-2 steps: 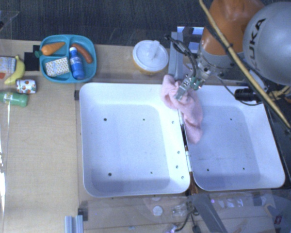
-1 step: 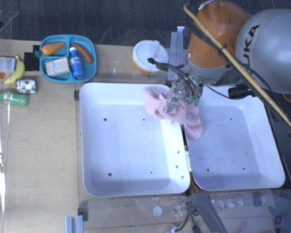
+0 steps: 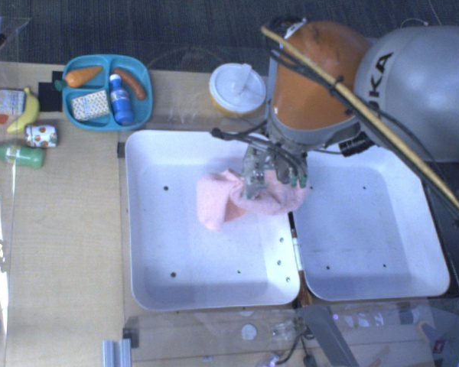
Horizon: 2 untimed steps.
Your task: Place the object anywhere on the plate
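Observation:
A crumpled pink cloth (image 3: 228, 199) lies in the left white bin (image 3: 168, 258), bunched toward the bin's right wall and spilling a little onto the divider. My gripper (image 3: 254, 180) hangs straight down over the cloth's upper right part and touches or nearly touches it. The arm's orange band and grey body hide what is behind the wrist. The blue divided plate (image 3: 141, 82) sits on the bench at the far left, beyond the left bin. It holds a toy carrot, a sausage, a blue bottle and a cracker.
A white lidded cup (image 3: 237, 88) stands on the bench behind the left bin. A banana, a small can and a green bottle (image 3: 15, 154) lie at the bench's left edge. The right white bin (image 3: 375, 235) adjoins the left one.

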Each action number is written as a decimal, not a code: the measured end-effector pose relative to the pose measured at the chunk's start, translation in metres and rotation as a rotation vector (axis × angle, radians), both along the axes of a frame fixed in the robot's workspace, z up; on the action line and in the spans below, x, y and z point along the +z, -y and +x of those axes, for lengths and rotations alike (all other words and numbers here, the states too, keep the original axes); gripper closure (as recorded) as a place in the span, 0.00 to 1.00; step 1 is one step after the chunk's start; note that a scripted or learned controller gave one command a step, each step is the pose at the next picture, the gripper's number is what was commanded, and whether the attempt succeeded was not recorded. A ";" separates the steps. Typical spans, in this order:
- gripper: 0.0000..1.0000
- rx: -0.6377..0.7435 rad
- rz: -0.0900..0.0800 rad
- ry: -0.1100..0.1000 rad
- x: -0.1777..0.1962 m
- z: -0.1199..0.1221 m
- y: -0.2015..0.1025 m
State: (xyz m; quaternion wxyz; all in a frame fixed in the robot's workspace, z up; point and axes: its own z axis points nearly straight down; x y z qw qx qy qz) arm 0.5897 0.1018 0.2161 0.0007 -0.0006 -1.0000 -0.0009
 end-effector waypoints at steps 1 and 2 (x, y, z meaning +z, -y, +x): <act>1.00 0.004 0.000 0.000 0.003 -0.022 -0.047; 0.00 0.003 0.000 0.001 0.003 -0.022 -0.047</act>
